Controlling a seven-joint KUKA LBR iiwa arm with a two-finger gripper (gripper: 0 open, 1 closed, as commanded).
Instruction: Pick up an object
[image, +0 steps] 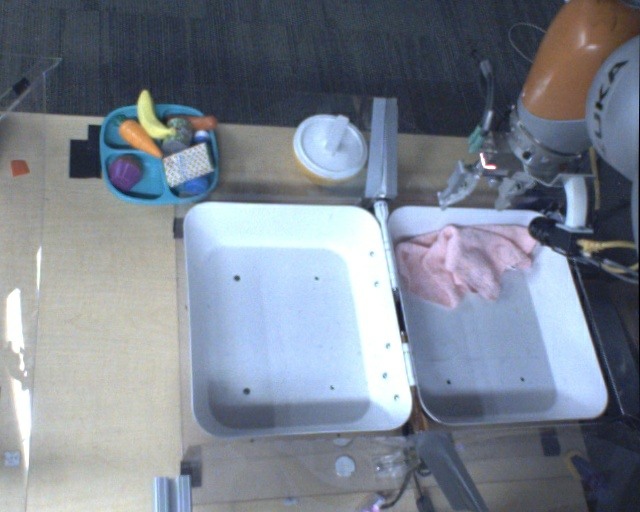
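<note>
My hand (478, 185) hangs over the far rim of the right bin (580, 395), just behind its back wall and a little toward the divider between the two bins. Its fingers look spread apart and pointing down, with nothing between them, so I have hold of nothing. The one thing I could pick up is the pink cloth (462, 262), which lies crumpled in the far part of the right bin, bunched against the back wall and reaching from near the left wall across toward the right corner. I judge that I am parked high and to the back so the cloth stays in plain sight from above before I come down on it. The folds heaped near the middle give the best bite; the flat edges would slip out. The left bin (215, 400) has no object in it that I can see. On the worktop (90, 330) beyond the bins sit a blue tray (112, 150) of toy food, a banana among it, and a round white lidded tub (330, 147), both well apart from me and beyond the bins I work in.
</note>
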